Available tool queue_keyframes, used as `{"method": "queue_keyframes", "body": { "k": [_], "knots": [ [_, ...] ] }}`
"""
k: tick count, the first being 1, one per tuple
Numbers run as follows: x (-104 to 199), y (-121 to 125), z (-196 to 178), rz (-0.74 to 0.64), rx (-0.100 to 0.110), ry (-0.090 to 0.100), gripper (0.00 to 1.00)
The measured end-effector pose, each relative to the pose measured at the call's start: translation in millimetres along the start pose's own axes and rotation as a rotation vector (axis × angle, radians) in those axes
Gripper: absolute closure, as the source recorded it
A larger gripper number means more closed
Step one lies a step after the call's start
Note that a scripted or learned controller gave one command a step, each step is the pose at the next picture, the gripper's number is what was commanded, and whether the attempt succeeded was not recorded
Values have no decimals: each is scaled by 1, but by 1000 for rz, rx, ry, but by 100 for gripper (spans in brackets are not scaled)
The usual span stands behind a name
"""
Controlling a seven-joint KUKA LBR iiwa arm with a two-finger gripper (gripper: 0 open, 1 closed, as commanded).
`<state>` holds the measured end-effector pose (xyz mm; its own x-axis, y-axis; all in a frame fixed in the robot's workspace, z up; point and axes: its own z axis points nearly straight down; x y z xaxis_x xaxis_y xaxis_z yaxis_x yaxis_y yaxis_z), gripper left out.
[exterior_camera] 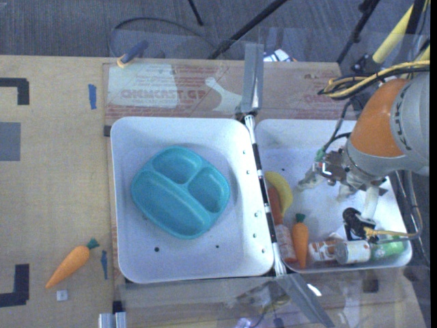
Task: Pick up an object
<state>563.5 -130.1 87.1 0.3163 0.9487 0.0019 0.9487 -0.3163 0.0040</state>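
Observation:
My gripper (pixel 343 182) hangs below the orange-banded wrist over the middle of the right bin (pixel 300 142). Nothing shows in its grasp. To its left, against the bin's left wall, lie a yellow banana (pixel 281 186) and a reddish sausage-like piece (pixel 274 206). An orange toy carrot (pixel 300 238) with a green top stands just below them. Along the front wall lies a small bottle (pixel 336 252) with a red-and-white label, and a green object (pixel 389 249) sits at the front right corner.
The left bin (pixel 130 251) holds a blue divided plate (pixel 181 191). Another toy carrot (pixel 68 264) lies on the bench outside, left of the bins. A metal divider (pixel 258 176) separates the two bins.

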Motion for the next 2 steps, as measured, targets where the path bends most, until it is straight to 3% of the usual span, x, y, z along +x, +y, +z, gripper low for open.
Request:
{"method": "queue_keyframes", "body": {
  "k": [1, 2],
  "knots": [
    [-2, 2, -11, 4, -5, -1, 100],
    [-2, 2, -11, 5, -5, -1, 0]
  ]
}}
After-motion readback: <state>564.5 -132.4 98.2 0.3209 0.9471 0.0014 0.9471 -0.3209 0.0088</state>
